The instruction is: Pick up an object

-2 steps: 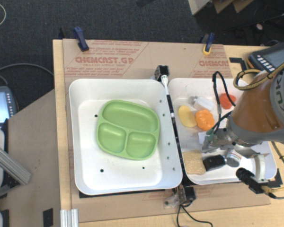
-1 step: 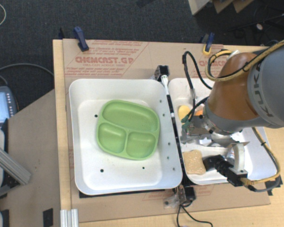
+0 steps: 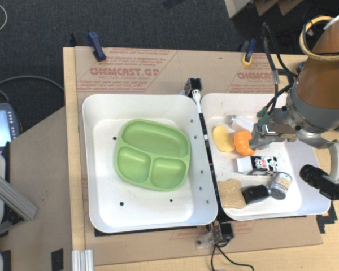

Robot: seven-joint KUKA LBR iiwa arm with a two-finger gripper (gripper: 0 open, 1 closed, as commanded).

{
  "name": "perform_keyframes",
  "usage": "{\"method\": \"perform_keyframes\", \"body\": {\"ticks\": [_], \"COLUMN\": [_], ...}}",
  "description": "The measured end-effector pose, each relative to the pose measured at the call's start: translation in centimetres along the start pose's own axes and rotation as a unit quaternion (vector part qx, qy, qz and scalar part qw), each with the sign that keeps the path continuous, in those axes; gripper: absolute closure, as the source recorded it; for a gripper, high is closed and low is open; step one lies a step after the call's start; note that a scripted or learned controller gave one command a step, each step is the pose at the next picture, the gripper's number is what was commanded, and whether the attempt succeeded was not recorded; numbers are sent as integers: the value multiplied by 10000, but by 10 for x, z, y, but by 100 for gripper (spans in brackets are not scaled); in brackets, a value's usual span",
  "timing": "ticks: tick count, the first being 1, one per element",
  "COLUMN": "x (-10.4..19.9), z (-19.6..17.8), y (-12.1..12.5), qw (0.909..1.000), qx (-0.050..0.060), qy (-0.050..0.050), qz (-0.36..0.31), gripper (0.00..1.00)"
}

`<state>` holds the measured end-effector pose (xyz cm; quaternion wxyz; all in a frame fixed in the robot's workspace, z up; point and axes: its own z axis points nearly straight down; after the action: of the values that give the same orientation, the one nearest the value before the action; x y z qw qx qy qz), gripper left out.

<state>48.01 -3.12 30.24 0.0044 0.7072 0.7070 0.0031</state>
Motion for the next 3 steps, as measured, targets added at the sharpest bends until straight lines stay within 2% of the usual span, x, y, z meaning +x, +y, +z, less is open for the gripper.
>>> {"method": "perform_keyframes", "body": {"ticks": [1, 2, 3], "x": [-38, -32, -156], "z": [-123, -240, -233], "y": [1, 59, 27], "qw": [10000, 10000, 10000], "qx": [-21, -38, 40], "qy": [-7, -11, -12], "qz": [2, -19, 44], "gripper": [100, 100, 100]}}
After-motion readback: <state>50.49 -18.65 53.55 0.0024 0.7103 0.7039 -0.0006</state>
